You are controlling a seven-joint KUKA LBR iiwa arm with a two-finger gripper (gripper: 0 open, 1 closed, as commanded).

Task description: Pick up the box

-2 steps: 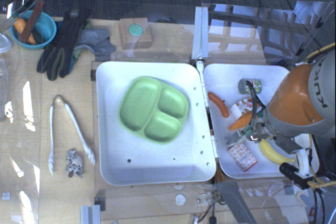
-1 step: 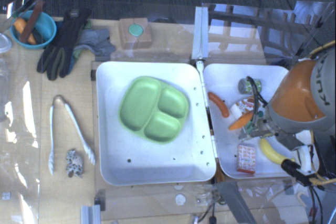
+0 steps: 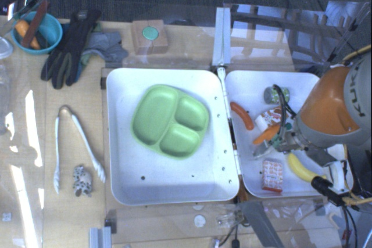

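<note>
The box (image 3: 272,175), small, white with red print, lies flat near the front edge of the right bin (image 3: 250,87). My gripper (image 3: 281,137) hangs low over the middle of that bin, under the arm's orange band (image 3: 328,104). It sits just behind and slightly right of the box, above an orange carrot (image 3: 265,134). Nothing shows that it holds the box, which rests on the bin floor.
The right bin also holds a red sausage (image 3: 242,115), a yellow banana (image 3: 302,167), a small white-and-red packet (image 3: 268,119) and a dark green can (image 3: 273,93). A green divided plate (image 3: 171,120) lies in the left bin (image 3: 125,183). Tongs (image 3: 81,142), gloves (image 3: 70,55) and a blue cup (image 3: 39,33) lie on the bench at left.
</note>
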